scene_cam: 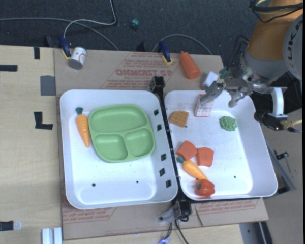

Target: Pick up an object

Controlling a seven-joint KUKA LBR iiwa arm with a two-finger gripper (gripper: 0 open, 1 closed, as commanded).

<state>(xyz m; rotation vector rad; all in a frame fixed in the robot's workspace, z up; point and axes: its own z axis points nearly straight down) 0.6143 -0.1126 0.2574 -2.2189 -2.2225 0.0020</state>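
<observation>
Camera view: carrot (193,169) lying diagonally

The scene was evenly and fairly brightly lit from above, with no hard shadows. The two white bins (71,151) looked close to washed out, and only soft, faint shade lay under the green plate (123,132) and the food pieces. The dark floor at the top was dim and grainy. The whole picture was slightly soft, and the arm (274,29) at the right was blurred.
</observation>
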